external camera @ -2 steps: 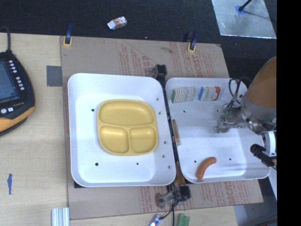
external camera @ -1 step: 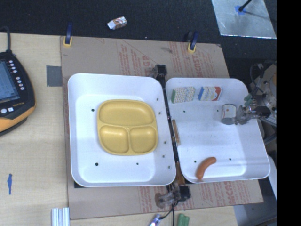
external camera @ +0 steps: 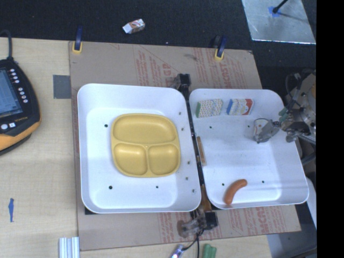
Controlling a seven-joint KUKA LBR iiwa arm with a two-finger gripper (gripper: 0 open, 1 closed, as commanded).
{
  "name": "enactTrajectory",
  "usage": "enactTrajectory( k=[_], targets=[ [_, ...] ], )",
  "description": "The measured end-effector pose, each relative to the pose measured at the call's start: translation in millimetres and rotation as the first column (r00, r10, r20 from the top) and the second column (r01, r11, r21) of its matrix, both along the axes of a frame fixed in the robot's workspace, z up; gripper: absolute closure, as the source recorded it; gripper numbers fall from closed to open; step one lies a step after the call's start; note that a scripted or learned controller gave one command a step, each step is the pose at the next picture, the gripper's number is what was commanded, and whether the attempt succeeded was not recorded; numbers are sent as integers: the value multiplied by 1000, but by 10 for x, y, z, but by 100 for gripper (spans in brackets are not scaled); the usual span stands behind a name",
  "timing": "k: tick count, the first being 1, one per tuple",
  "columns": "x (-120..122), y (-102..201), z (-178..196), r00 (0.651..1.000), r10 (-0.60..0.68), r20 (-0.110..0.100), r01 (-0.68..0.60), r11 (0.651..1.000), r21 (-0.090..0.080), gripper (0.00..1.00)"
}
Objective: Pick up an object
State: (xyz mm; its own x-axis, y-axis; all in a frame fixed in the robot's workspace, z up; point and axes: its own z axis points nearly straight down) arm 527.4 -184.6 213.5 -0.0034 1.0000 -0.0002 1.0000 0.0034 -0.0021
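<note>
Left bin: we see a shallow white plastic bin [external camera: 97, 192] holding a yellow three-compartment plastic plate [external camera: 145, 144], roughly centred, lying flat.
Right bin: a second shallow white plastic bin [external camera: 279, 195] sits just beside the left one, their rims nearly touching.
Sausage: we mark an orange-brown toy sausage [external camera: 235, 191] near the front edge of the right bin, lying tilted, apart from everything else.
Cards: two small patterned packets at the back of the right bin, a green-dotted one [external camera: 209, 108] and a blue-and-red one [external camera: 239, 107], side by side, close but not overlapping.
Gripper: the metal two-finger gripper [external camera: 263, 131] hangs over the right half of the right bin, reaching in from the right edge, well apart from the sausage and below the packets in the view.
Jaws: we cannot tell how wide they stand; too small and blurred. Nothing visible between them.
Bench: a brown cardboard sheet [external camera: 134, 58] under both bins, with a black-and-orange handheld control pendant [external camera: 16, 109] at far left on the wooden bench.
Floor: a small crumpled wrapper [external camera: 134, 26] on the dark floor behind.
</note>
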Motion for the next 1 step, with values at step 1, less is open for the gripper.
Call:
enactTrajectory(
  k=[1],
  targets=[
    [353,-75,-1234,1000,2,-4,-2,1000,1,0]
  ],
)
